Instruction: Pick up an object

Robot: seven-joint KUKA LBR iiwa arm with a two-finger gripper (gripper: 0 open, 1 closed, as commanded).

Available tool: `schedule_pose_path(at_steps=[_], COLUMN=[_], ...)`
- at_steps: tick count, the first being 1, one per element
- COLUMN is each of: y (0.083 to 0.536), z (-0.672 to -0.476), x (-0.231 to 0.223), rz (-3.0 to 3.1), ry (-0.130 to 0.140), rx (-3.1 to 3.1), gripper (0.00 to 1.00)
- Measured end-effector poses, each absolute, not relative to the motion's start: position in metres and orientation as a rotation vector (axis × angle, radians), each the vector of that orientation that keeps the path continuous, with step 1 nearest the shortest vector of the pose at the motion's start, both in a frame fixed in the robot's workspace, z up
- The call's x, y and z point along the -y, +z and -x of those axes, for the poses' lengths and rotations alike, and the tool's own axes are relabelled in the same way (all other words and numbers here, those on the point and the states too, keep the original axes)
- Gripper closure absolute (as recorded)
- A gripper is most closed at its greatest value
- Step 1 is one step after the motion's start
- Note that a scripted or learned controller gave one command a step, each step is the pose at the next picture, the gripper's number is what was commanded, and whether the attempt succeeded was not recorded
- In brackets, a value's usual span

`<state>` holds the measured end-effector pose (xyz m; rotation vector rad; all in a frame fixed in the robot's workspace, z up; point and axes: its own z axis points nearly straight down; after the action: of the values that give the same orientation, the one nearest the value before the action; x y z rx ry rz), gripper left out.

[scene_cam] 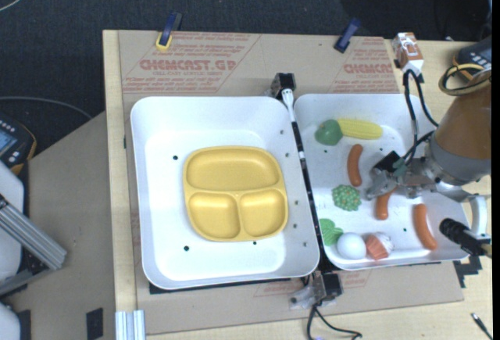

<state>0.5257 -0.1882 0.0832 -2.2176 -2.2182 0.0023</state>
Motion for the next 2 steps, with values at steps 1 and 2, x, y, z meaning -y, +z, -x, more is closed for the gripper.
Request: schedule_pose_path(at_steps=[1,2], y=[0.095,0.157], z=[-0.526,-0.524], x=[0.189,0.193], rz=[2.222,2.226], ry=[0.000,-0.003], rx=[2.220,2.226], gripper=[1.00,1.00])
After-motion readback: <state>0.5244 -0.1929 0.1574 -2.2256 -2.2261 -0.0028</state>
